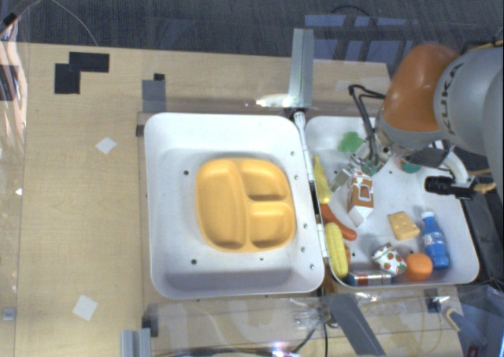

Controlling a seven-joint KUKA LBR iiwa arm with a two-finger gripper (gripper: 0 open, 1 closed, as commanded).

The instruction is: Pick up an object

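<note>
Right bin (466,269), right half of frame: a shallow white tray holding the pickable stock, loosely scattered rather than arranged, which suits random picking. Contents, upper to lower: green item (350,143) near the top wall; small brown-and-white carton (361,192) at centre; yellow banana-like piece (320,180) lying along the left wall; orange carrot-like piece (339,221) and corn cob (337,245) below it; tan cracker-like block (403,226); blue bottle (434,241) near the right wall; orange ball (419,266) and a patterned round item (387,256) in the lower part; a dark cylinder (370,277) along the lower wall.

Gripper (366,162): at the upper centre of the right bin, just above the carton and near the green item. The jaws are too hidden by the wrist and cabling to judge; I cannot tell whether they are spread or closed, and nothing is seen between them. Judgement: the carton is the likeliest target.

Left bin (165,190), centre of frame: holds one yellow divided tray (244,203), lying flat in the middle, apart from the walls.

Worktop (79,213): pale wood finish, with black tape marks (79,70) at upper left and small pale squares. Dark carpet runs along the top of the frame.
</note>
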